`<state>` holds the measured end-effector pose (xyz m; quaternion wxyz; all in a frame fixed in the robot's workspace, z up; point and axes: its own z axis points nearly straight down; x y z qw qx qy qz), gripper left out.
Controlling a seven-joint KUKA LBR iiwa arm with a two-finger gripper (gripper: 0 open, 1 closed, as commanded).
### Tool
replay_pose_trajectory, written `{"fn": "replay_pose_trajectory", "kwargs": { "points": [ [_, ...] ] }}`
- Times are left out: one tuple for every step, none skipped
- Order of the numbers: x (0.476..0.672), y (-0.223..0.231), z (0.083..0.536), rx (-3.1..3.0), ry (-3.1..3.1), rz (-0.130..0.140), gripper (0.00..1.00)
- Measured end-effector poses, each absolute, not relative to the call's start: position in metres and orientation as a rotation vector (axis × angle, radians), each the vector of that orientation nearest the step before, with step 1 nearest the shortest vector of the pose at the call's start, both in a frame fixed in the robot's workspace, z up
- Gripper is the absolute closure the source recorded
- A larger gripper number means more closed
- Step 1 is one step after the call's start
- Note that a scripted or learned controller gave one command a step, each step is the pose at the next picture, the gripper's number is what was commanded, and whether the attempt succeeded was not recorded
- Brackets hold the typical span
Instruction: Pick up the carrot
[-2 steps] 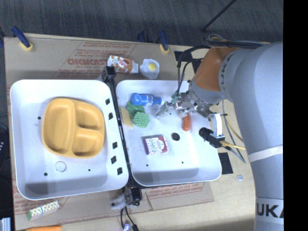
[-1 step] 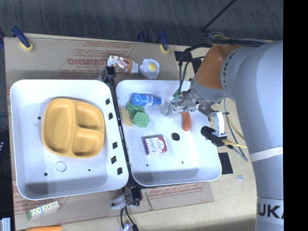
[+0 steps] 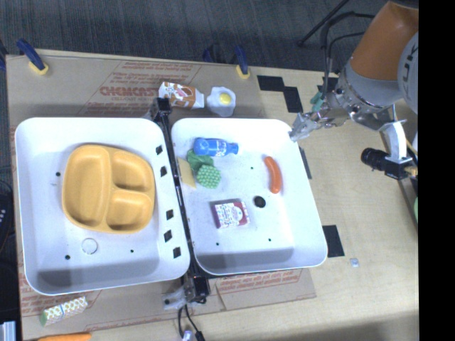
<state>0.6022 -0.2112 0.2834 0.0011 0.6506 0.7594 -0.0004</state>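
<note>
My two-finger gripper [image 3: 304,126] hovers at the right white bin's [image 3: 313,226] corner, jaws slightly apart, empty; I'd descend lengthwise-straddling the small orange carrot [image 3: 273,174].

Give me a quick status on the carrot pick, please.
Pincer above right bin's top-right corner. Carrot lying untouched in bin. Nothing between them.

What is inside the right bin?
Right bin holds a carrot, blue bottle, green vegetable partly covering a yellow piece, a red packet and a small black object.
</note>
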Motion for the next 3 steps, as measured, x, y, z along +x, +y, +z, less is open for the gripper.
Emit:
{"fn": "replay_pose_trajectory", "kwargs": {
  "points": [
    [0.512, -0.211, 0.234, 1.993, 2.434, -0.004, 1.0],
    [0.477, -0.211, 0.283, 1.737, 2.617, -0.002, 1.0],
    [0.477, -0.211, 0.367, 1.48, 2.769, -0.002, 1.0]
  ]
}}
